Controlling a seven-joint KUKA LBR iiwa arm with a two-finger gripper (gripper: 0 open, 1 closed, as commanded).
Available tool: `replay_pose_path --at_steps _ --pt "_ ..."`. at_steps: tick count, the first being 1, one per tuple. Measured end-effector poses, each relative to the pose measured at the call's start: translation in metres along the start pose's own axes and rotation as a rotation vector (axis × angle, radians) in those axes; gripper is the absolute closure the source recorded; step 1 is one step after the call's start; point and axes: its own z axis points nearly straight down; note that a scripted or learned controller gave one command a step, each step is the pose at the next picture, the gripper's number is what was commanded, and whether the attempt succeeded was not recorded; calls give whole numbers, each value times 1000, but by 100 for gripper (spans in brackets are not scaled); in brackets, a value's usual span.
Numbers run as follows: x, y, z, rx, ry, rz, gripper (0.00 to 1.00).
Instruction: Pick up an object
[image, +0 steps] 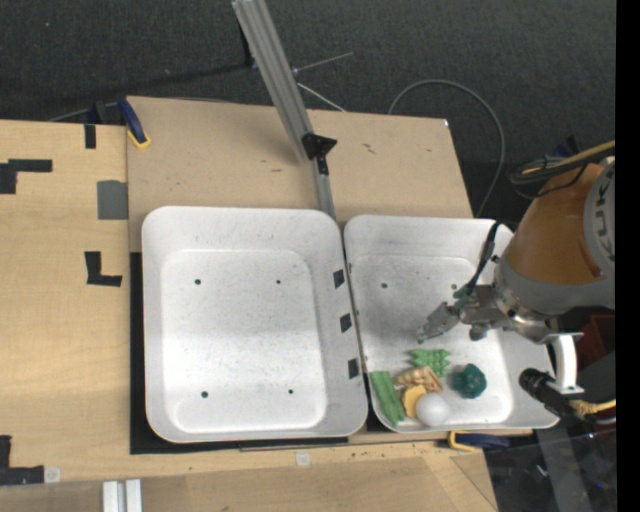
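Pincer: gripper (437, 325) low over the middle of the right bin (400, 245); whether it is spread or closed cannot be told; nothing visibly gripped.
Step in hand: approach; judged best to centre over one piece and descend straight, avoiding neighbours.
Nearest target: green leafy toy (431, 358), just nearside of the pincer.
Others: dark green ball (468, 380), white ball (433, 409), tan piece (418, 379), clustered near the bin's near edge.
Left bin (240, 320): alongside.

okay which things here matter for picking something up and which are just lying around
For the job: two-finger gripper; dark green round object; white ball; light green jagged piece; right white bin.

Lying about: left white bin; blue clamp; grey metal pole.
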Motion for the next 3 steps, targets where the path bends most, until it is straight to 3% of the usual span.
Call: replay_pose_path --at_steps 1,2,3 --pt "-4 -1 64 2 1 0 0" --pt "-4 -1 76 -5 -1 0 0" --pt "-3 -1 66 -4 0 -1 100"
